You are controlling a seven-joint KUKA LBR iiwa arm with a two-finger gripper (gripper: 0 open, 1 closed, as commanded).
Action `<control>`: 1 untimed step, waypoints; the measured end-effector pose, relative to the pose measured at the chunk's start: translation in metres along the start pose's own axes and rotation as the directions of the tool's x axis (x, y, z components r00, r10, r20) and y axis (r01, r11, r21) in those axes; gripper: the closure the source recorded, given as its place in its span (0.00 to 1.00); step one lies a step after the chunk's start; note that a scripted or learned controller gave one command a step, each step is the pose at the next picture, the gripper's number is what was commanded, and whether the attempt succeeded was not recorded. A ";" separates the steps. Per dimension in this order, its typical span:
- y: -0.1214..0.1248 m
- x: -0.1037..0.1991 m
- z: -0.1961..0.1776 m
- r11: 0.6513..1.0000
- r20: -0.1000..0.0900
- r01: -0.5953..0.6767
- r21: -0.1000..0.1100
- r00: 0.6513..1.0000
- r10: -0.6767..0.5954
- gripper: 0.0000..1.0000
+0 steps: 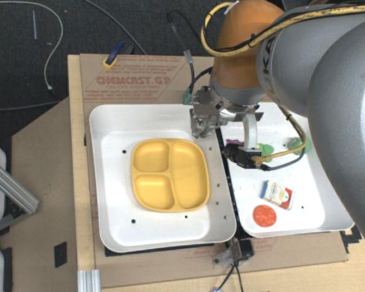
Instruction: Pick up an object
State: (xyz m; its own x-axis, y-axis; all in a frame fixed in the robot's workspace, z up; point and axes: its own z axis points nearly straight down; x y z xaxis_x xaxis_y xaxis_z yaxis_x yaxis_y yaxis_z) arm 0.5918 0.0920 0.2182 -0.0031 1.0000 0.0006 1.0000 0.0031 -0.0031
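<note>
Overhead, the big grey arm [328, 72] with its smooth orange band [246, 23] reaches over the two bins, so by my reading the task is barely begun: nothing is lifted, and every candidate lies flat. The left bin [109, 163], a shallow white plastic tray with rounded corners, holds a yellow divided plate [170, 175], glossy, three-sectioned, soft-cornered. The right bin [310, 193], of the same make, carries the smaller items: a small white-and-orange carton [276, 194], boxy and printed; a flat red disc [265, 216] just beside it; and a green piece [266, 149] near a dark shape that is partly hidden. Both bins rest on a brown cardboard sheet [140, 78] on the desk. The claw [225, 123] hangs over the seam between the bins, at their far end. Whether it is spread or pressed together I cannot tell. Choosing a target, descending and gripping all remain.
</note>
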 end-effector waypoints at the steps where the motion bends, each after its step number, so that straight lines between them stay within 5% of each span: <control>1: 0.000 -0.001 -0.001 1.000 0.000 -0.002 -0.001 1.000 0.002 0.00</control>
